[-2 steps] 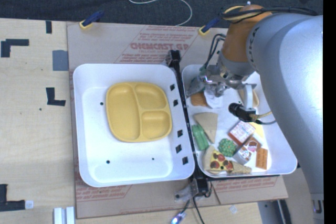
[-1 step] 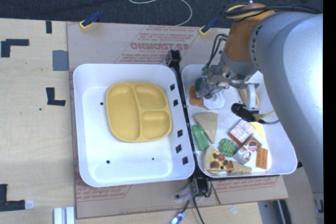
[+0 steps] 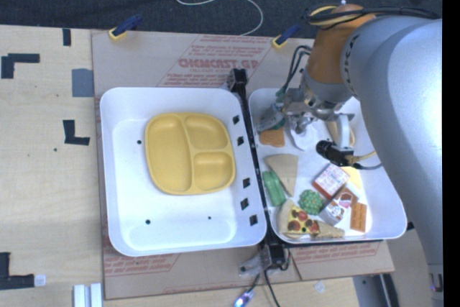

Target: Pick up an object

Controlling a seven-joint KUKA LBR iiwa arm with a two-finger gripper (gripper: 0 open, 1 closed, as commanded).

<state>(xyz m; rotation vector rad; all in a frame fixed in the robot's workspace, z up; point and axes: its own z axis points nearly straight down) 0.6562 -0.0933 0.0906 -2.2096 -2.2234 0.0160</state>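
While my hand (image 3: 287, 118) hangs low in the right bin (image 3: 392, 216), upper centre-right of frame, just beside the tan bread piece (image 3: 272, 137): grip state, cannot tell. Advice: centre over bread, descend straight, avoid the divider wall (image 3: 248, 147).

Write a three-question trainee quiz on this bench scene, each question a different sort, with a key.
1. True or false: the yellow divided plate lies in the left bin.
2. Which bin does the gripper reach into? A) left bin B) right bin C) neither
3. Fill in: the green vegetable toy lies near the right bin's ____ wall.

Key: 1 true. 2 B. 3 left.
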